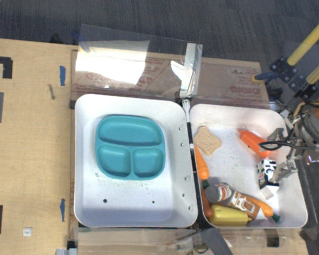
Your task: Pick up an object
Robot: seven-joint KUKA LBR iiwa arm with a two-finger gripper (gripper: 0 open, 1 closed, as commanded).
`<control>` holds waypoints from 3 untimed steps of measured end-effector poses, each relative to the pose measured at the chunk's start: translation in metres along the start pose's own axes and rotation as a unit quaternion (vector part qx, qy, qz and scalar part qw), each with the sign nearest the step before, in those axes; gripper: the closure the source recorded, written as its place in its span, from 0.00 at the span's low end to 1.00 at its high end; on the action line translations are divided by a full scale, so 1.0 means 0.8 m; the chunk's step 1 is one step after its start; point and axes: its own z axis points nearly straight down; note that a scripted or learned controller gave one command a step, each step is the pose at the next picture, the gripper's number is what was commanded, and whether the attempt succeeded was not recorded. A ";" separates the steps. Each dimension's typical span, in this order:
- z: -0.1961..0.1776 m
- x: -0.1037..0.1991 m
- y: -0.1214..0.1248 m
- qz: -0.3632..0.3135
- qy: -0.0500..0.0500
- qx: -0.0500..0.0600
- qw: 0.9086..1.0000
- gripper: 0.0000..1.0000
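Note:
The right bin [233,119] holds several toys. A tan bread slice [207,140] lies at its upper left, with an orange carrot [201,164] along the left wall. An orange piece [253,140] lies toward the upper right. Below it is a small black-and-white object [266,172]. At the front lie a grey-capped bottle [232,197], a yellow piece [229,215] and another carrot [266,209]. My gripper [283,152] hangs low over the bin's right side, open, one finger by the orange piece and one by the black-and-white object. Nothing sits between the fingers.
The left bin [89,119] holds a teal divided plate [130,146]. A clear plastic sheet [131,62] stands behind the bins. Yellow-and-black clamps [294,68] are at the upper right, and the brown bench [22,142] stretches to the left.

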 end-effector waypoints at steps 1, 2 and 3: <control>0.103 -0.065 0.057 -0.077 -0.008 0.002 0.997 0.00; 0.105 -0.084 0.128 -0.070 -0.008 0.000 0.997 0.00; 0.105 -0.010 0.057 0.028 -0.009 0.002 1.000 0.00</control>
